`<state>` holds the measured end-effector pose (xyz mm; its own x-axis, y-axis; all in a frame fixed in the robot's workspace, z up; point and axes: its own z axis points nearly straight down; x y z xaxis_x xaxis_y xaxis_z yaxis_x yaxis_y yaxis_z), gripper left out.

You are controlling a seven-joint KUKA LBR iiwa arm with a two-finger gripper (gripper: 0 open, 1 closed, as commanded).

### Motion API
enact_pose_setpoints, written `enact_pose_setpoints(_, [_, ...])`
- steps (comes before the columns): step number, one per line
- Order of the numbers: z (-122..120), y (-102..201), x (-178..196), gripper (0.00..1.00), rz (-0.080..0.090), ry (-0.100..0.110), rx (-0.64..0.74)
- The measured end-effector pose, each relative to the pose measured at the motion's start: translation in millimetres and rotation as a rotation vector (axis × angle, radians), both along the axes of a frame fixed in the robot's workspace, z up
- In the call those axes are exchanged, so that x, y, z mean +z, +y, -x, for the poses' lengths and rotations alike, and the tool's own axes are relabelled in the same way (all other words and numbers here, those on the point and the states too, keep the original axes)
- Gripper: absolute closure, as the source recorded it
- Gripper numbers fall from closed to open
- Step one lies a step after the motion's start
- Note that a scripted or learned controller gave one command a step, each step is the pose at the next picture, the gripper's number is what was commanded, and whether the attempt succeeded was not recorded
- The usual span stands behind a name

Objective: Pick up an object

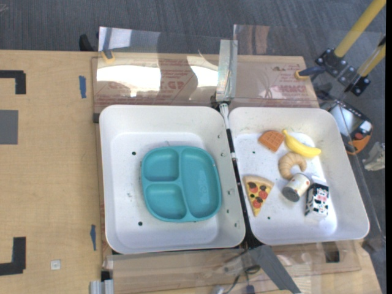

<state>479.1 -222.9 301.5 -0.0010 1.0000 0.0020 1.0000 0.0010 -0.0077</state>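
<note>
Looking down on the bench, the camera view has two white bins side by side across the middle of the frame. The left bin holds a teal divided plate, lying flat near its centre. The right bin holds the loose objects. An orange waffle-like biscuit lies toward the upper middle, with a yellow banana just right of it. A croissant lies below them, close above a small grey can on its side. A pizza slice lies at the lower left and a black-and-white carton at the lower right. A grey arm part with some orange sits at the frame's right edge, outside the bin's upper right corner. Whether the gripper is released or clenched cannot be told.
</note>
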Motion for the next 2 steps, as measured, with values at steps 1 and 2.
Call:
enact_pose_setpoints(1, [-0.1,107.9,-96.9,1.0,-0.002,-0.001,0.008])
enact_pose_setpoints(2, [-0.4,170.9,-118.3,1.0,-0.001,-0.004,0.005])
